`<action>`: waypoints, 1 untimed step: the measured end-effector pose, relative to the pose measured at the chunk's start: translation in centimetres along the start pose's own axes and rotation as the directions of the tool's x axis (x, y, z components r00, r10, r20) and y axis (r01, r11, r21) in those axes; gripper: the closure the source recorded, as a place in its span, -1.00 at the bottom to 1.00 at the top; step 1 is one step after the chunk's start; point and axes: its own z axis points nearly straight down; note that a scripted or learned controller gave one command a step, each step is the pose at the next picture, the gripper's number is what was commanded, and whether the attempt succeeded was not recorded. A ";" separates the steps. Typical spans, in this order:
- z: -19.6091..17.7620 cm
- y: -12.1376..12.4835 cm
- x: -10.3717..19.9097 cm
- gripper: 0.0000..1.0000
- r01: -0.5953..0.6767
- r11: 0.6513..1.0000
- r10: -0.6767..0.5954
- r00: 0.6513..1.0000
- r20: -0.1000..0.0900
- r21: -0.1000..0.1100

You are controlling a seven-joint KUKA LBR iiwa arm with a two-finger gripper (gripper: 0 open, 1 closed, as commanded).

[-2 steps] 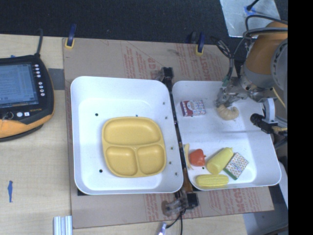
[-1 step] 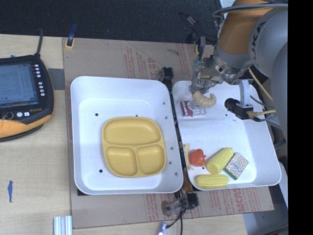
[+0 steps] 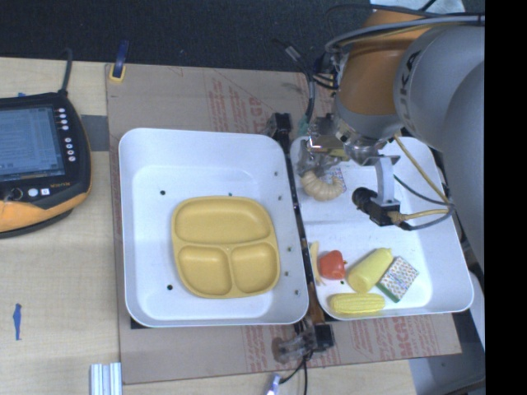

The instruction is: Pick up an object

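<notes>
Camera view: grey claw (image 3: 323, 168) low over pale ridged croissant-shaped toy (image 3: 322, 186), far-left corner of right white bin (image 3: 449, 245); finger state indiscernible. Best centred over toy, clear of bin wall, before lifting straight up.

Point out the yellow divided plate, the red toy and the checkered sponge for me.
yellow divided plate (image 3: 224, 245): camera view, on the ridge between its compartments.
red toy (image 3: 332, 264): camera view, middle of its red body, right bin.
checkered sponge (image 3: 398, 278): camera view, centre of its patterned top face.
</notes>
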 end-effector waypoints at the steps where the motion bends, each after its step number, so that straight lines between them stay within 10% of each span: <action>1: 0.0 -3.3 -1.8 1.00 -0.002 1.000 0.002 1.000 0.001 0.001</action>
